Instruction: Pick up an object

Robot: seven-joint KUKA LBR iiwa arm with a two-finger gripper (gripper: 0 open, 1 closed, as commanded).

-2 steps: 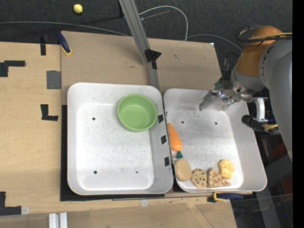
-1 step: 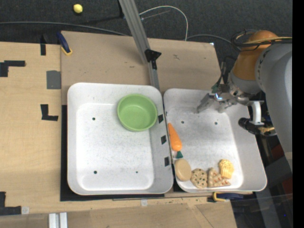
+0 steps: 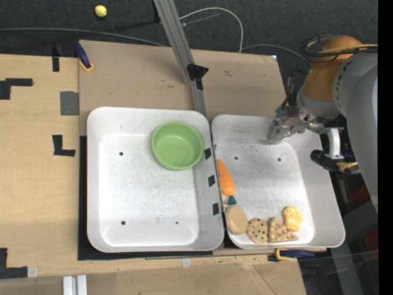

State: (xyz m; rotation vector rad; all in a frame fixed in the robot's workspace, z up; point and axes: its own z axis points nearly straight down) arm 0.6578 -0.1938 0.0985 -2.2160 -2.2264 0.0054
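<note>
Camera view looks down on two shallow white bins side by side on the desk (image 3: 135, 85). The gripper (image 3: 277, 132) hangs over the far right corner of the right bin (image 3: 319, 189); whether it is spread or closed cannot be told from this angle, and nothing shows between its tips.

The likeliest things to pick lie toward the near edge of that bin, well apart from the gripper. A toy carrot (image 3: 226, 177) rests against the bin's left wall, its long axis running roughly from far to near, orange body smooth and tapered, green stub at the near end. Near of it sits a pale, rounded bun-like piece (image 3: 236, 219), then a speckled cookie (image 3: 257, 230), a lattice-patterned waffle piece (image 3: 278, 231) and a knobbly yellow corn piece (image 3: 292, 217), all clustered and partly touching. These appear to be hard plastic play food.

A green bowl (image 3: 177, 145), smooth and round, sits in the left bin (image 3: 110, 226), farther from the gripper.

The carrot seems the nearest, down and left of the gripper.
</note>
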